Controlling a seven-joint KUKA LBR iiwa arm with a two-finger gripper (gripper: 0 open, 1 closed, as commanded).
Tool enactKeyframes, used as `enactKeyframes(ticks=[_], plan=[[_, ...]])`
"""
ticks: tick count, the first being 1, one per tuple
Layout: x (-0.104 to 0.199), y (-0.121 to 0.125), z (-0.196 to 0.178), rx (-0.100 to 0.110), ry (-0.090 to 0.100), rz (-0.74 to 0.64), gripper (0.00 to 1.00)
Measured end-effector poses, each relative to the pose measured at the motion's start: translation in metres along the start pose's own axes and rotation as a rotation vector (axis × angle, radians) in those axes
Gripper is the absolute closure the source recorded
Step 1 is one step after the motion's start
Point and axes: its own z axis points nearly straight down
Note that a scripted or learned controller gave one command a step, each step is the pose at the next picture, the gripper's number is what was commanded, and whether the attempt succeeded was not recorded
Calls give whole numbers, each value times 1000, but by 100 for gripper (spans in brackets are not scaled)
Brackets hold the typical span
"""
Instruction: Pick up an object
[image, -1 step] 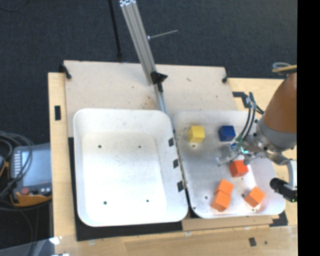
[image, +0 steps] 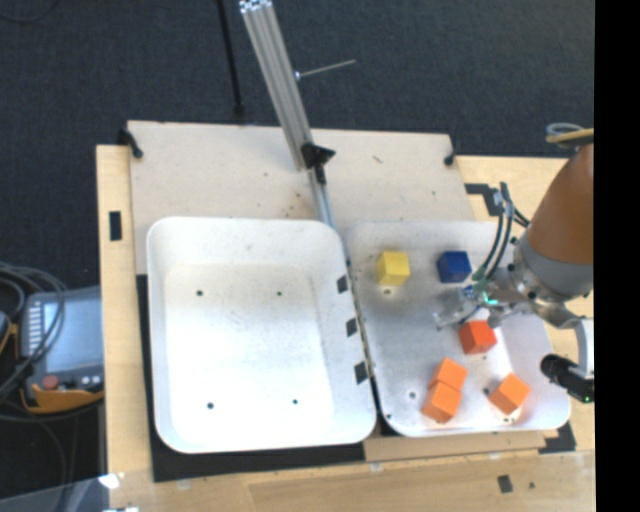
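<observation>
Gripper (image: 462, 312) touching orange block (image: 477, 336); mid-bin (image: 400, 405).

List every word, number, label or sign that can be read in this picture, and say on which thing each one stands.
None can be read.
The device with a screen at the left edge: whatever its screen shows is too blurred to read.
The coloured blocks, such as the yellow block and the blue block, show no print.

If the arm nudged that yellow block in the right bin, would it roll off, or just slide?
The yellow block looks like a small cube with flat faces, so it would probably slide, not roll. It sits squat on the bin floor, so tipping seems unlikely. It looks rigid, and probably light. The blue block beside it stands apart, leaving room to slide.
</observation>
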Motion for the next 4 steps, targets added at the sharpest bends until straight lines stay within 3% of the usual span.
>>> enactKeyframes(ticks=[1, 2, 3, 4], plan=[[-12, 1, 51, 5, -1, 2, 0], [-15, 8, 71, -25, -11, -2, 0], [-15, 9, 64, -27, -10, 5, 100], [-15, 3, 2, -6, -3, -3, 100]])
